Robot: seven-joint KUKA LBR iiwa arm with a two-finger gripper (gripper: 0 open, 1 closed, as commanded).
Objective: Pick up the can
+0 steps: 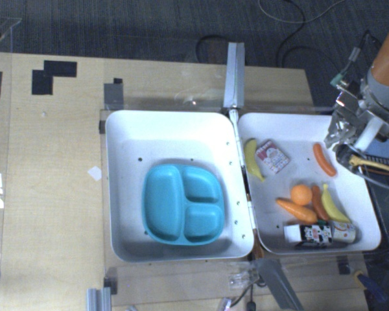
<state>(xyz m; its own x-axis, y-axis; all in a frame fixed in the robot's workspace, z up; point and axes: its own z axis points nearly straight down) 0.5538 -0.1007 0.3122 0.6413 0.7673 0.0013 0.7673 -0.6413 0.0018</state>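
The can (272, 157) is short, red and white, and lies tilted in the back middle of the right bin (373, 220). It sits just right of a yellow-green banana (251, 159). My gripper (342, 137) hangs over the bin's back right edge, well to the right of the can and apart from it. A small red sausage (324, 159) lies between the two. Nothing shows in the gripper.
The right bin's front half holds an orange (301, 194), a carrot (295, 209), a second banana (334, 206) and a white bottle with a dark label (319, 233) lying on its side. A blue divided tray (183, 203) rests in the left bin (123, 173).
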